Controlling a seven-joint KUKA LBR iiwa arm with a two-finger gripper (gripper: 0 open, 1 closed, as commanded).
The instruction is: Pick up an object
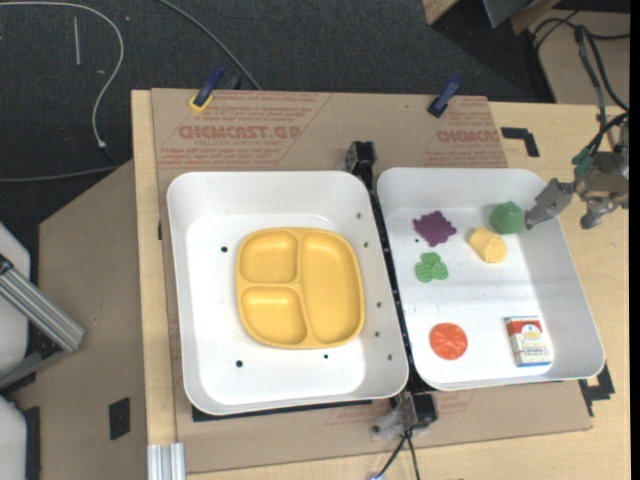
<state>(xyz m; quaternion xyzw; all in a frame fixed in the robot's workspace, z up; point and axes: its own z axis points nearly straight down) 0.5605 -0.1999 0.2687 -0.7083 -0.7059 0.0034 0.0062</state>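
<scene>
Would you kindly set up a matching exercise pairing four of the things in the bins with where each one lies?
Things:
1. tray
2. red disc
3. box
4. purple piece

Places:
A. right bin, near right corner
B. left bin, middle
C. right bin, far left part
D. right bin, near edge, left of the box

Pairs: 1-B, 2-D, 3-A, 4-C
</scene>
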